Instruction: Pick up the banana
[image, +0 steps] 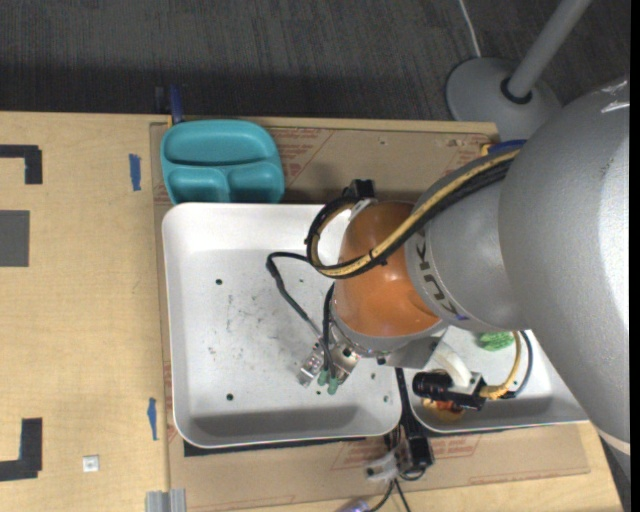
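Arm reaches in; pincer points down at bare floor of left bin. Cannot tell if pincer squeezed or let go. Cannot tell where banana lies: arm covers right bin beside pincer, maybe hiding it. Green thing peeks out there.

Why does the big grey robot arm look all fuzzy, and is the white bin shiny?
In the camera view, the grey arm looks soft-edged, probably because it is much nearer the lens. In the same view, the left bin and the teal tray are sharper. The light on the bin is even, with no bright glare spot, just faint smudges on its floor.
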